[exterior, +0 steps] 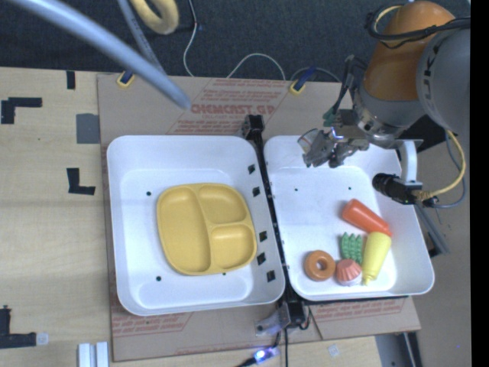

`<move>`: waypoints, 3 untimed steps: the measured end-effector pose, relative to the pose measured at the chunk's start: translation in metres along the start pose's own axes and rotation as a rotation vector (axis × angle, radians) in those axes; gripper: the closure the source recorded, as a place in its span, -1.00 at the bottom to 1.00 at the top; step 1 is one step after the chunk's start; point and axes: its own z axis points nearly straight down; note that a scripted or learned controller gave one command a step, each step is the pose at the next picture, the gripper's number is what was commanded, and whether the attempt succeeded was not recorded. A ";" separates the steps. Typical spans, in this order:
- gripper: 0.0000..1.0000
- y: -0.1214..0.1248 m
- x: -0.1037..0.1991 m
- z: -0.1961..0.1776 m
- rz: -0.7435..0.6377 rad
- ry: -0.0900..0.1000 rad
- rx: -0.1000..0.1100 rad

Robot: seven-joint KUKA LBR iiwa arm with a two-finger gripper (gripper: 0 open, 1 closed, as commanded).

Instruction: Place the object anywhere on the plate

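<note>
Gripper hangs released over right bin's far rim, nothing grasped. Toys cluster well below-right; open floor between. Plate lies far left.

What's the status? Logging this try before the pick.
Gripper over right bin's back edge, holding nothing. Toy carrot among the toys in right bin. Yellow plate bare in left bin. Nothing in the way.

Fixed overhead camera, slanted down, both bins
</note>
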 end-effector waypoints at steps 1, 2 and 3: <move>1.00 -0.018 0.050 -0.007 0.000 0.000 0.000; 1.00 -0.034 0.102 -0.012 -0.002 0.000 0.000; 1.00 -0.059 0.153 0.003 -0.001 -0.001 0.002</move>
